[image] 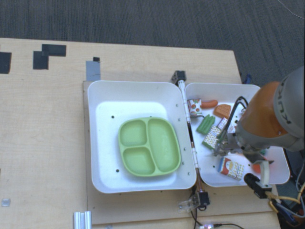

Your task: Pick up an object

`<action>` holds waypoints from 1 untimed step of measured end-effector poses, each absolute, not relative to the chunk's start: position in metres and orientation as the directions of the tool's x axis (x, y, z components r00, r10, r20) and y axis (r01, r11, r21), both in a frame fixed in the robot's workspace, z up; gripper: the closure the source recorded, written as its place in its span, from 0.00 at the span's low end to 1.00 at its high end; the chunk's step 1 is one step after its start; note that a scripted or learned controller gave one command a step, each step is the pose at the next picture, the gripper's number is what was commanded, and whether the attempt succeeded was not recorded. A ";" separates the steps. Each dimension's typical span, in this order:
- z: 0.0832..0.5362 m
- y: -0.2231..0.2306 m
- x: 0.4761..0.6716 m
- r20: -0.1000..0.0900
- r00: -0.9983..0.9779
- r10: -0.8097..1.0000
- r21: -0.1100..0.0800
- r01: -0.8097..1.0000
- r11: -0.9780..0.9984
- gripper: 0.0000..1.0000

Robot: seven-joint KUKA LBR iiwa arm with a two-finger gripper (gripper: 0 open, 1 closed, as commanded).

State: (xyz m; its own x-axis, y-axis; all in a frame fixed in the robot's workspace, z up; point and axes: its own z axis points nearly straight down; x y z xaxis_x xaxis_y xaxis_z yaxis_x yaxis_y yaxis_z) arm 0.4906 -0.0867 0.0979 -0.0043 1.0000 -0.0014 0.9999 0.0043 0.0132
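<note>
Two white bins sit side by side on a light wooden bench [43, 128]. The left bin [102, 128] holds a green plate [149, 147] with three parts in it. The right bin [281, 168] holds a heap of small toy foods. At the far end lie a red hot dog [208, 104], an orange piece like bread [222, 110] and a little white box with red on it [194, 107]. A green piece [206, 124] lies just near of those, beside a small green-and-white packet [211, 138]. A white carton with an orange picture [231, 168] lies at the near end. The big grey and orange arm [267, 118] hangs over the right bin. Its gripper [224, 147] is low among the toys, close to the packet and just far of the carton. I cannot tell how its grip is set.
</note>
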 end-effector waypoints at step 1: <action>0.098 -0.087 0.491 -0.001 -0.003 1.000 0.013 1.000 0.003 0.00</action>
State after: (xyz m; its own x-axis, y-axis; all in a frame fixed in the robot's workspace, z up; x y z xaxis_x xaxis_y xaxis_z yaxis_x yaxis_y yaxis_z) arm 0.4905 -0.0867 0.0978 -0.0033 1.0000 -0.0012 0.9999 0.0033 0.0129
